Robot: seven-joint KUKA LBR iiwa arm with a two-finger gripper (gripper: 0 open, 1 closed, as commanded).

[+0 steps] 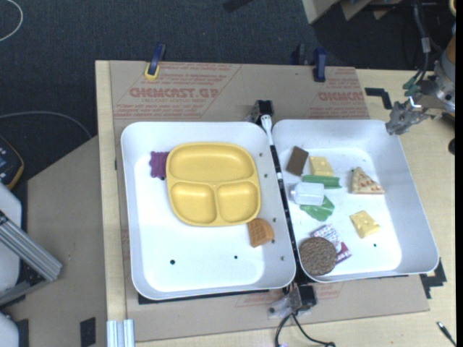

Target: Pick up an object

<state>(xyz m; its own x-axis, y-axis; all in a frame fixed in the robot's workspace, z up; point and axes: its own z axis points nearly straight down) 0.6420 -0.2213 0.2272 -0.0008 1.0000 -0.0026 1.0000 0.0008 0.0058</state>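
A yellow divided plate (213, 182) is seen at the centre of the left bin (145, 266), with a purple item (158, 164) tucked at its nine o'clock edge and a small waffle-like piece (260, 232) at its five o'clock. In the right bin (412, 223), a pizza slice (365, 182), a cheese wedge (364, 224), a round cookie (317, 255) and a brown bar (297, 160) are scattered. The gripper (402, 118) is held above that bin's one o'clock corner; whether its jaws are spread cannot be told.

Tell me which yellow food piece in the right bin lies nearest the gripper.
The pizza-like wedge, with its reddish top, lies closest to the gripper.
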